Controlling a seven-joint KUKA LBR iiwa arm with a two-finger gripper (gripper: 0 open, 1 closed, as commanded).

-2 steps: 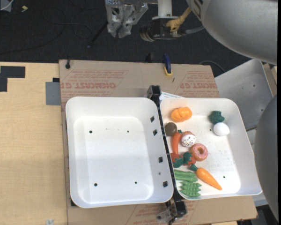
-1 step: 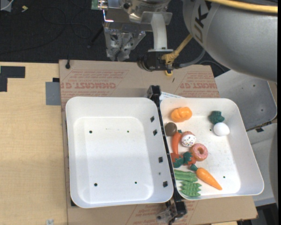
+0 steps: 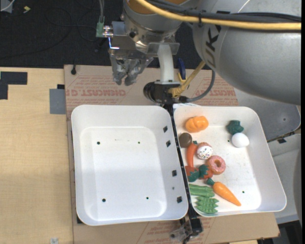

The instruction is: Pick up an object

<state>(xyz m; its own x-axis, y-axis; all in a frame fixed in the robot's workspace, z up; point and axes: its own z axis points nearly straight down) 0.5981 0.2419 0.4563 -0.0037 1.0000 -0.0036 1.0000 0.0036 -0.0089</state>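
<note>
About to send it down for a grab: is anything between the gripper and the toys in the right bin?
Nothing visible blocks it. The gripper hangs above the bench behind the left bin, away from the toys. The pumpkin and egg lie open from above; the carrot touches green pieces, so a grab there is crowded.

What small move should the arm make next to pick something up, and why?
Probably swing the gripper toward the right bin before lowering. It hangs above the cardboard behind the left bin, and nothing shows between its fingers. The toys, such as the orange pumpkin and white egg, all lie in the right bin.
</note>
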